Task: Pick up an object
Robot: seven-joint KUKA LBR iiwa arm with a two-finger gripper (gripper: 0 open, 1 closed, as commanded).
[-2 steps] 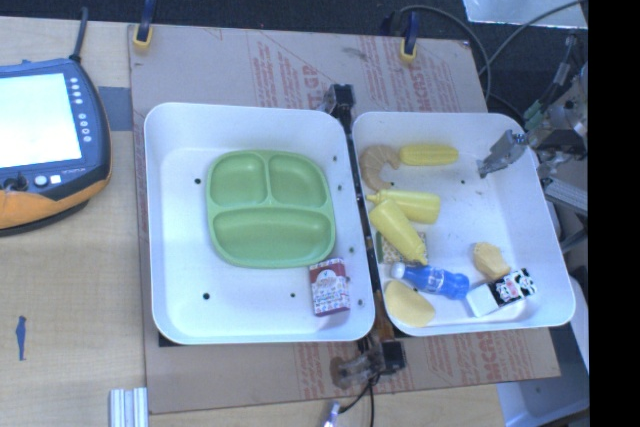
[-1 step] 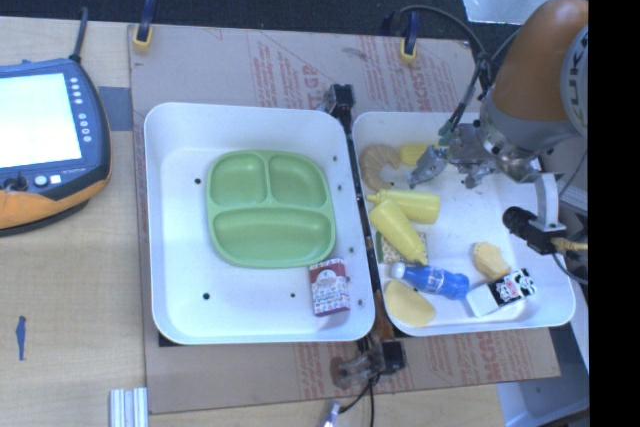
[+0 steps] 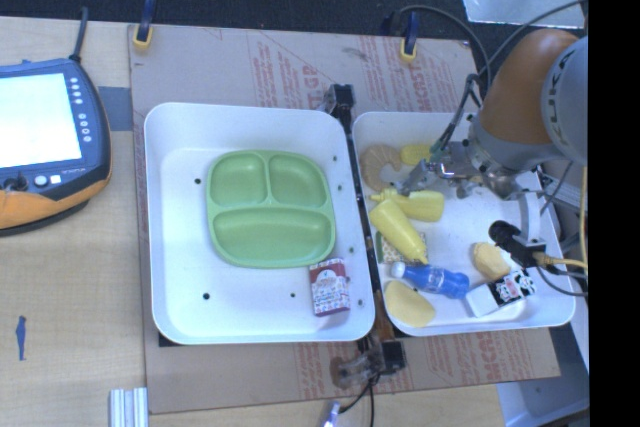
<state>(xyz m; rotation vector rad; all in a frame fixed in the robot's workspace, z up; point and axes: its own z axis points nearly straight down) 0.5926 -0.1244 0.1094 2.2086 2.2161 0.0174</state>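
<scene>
Yellow food pieces crowd the right bin (image 3: pixel 560 320) as the gripper (image 3: pixel 432 171) hangs low at its upper left.

Whether the gripper is parted or clenched cannot be told, and nothing shows between its tips. The nearest candidate, a pale yellow block (image 3: pixel 424 206), lies just at its 6 o'clock, long axis running 3 to 9 o'clock. A longer yellow piece (image 3: pixel 398 227) sits further toward 7 o'clock, slanting from 10 to 4 o'clock. A small yellow piece (image 3: pixel 416 154) lies at 11 o'clock, beside a tan round item (image 3: pixel 378 165). A blue bottle (image 3: pixel 436 279) lies well below. These pieces almost touch, so a clean grasp of 1 looks awkward. Left bin (image 3: pixel 170 315) holds 1 green divided plate (image 3: pixel 270 209) and 1 small red carton (image 3: pixel 330 288).
</scene>
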